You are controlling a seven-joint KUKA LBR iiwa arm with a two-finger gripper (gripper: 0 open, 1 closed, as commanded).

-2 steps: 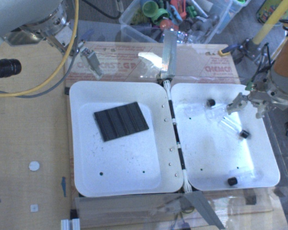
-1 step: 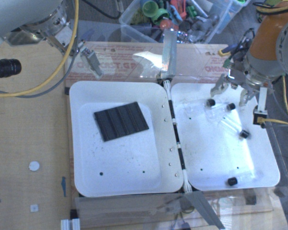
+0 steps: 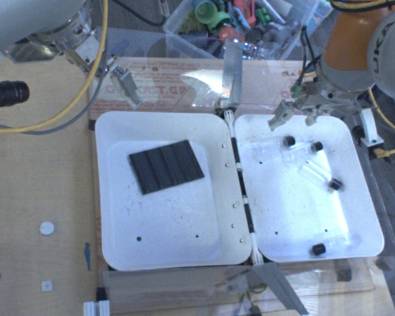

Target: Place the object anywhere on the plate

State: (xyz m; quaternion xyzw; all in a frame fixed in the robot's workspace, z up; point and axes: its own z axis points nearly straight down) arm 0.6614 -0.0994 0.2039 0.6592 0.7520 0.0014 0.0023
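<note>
A flat black ribbed plate (image 3: pixel 166 166) lies tilted in the left bin (image 3: pixel 118 242), toward its far half. In the right bin (image 3: pixel 362 236) lie several clear tubes with black caps: one (image 3: pixel 290 142) near the far edge, one (image 3: pixel 315 150) beside it, a longer one (image 3: pixel 322 176) at the middle right, and one (image 3: pixel 319 248) near the front edge. My gripper (image 3: pixel 295 116) hangs over the far edge of the right bin, just above the nearest capped tube. Its two fingers stand apart and open, with nothing between them.
A clear tub of colourful toys (image 3: pixel 243 12) stands behind the bins. A metal divider post (image 3: pixel 232 78) rises at the far end of the seam between the bins. Yellow cable (image 3: pixel 85 91) loops across the bench at the left.
</note>
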